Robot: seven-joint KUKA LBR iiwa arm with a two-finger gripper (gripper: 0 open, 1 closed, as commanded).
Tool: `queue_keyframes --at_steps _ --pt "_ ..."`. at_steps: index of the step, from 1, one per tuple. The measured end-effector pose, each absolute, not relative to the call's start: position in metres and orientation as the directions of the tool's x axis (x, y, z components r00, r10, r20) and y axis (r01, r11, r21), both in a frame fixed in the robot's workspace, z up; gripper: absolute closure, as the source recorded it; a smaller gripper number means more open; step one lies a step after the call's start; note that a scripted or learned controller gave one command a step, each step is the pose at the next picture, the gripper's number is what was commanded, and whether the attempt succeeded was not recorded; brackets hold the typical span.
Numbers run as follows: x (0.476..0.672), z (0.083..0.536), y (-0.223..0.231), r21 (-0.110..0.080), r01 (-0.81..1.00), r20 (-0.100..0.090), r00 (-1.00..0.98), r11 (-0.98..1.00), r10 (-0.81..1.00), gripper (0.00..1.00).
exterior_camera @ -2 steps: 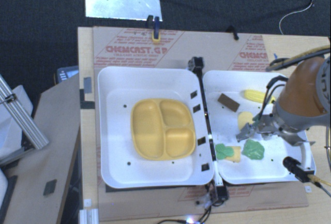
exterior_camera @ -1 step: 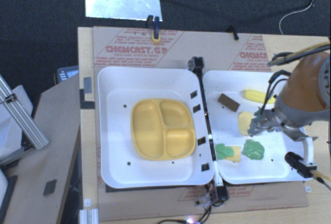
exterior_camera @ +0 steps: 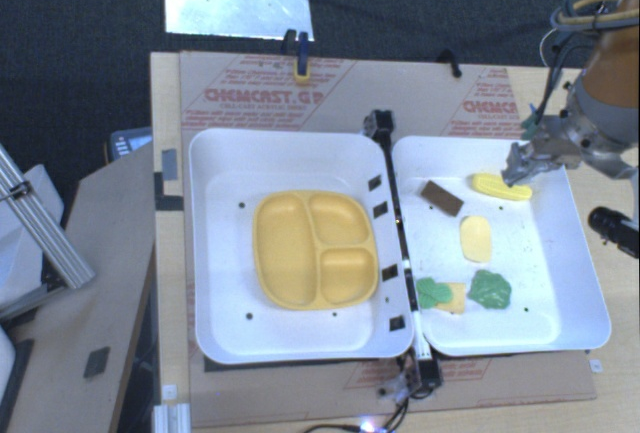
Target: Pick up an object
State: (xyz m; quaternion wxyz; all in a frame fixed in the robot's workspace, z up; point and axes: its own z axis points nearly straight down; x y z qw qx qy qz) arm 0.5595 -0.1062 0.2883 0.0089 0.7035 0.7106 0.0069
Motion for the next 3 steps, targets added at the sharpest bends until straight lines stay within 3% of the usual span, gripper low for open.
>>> queue_keyframes --at_steps 1,2,3 --pt "0.568 0.455 -0.112 0.022 1.0 -0.005 -0.006 0.006 1.0 1.0" --pt "0.616 0.508 -0.187 0.012 1.0 -0.007 0.002 -0.002 1.0 1.0" --pt "0.67 0.537 -0.207 0.009 1.0 -0.005 -0.004 0.004 1.0 1.0"
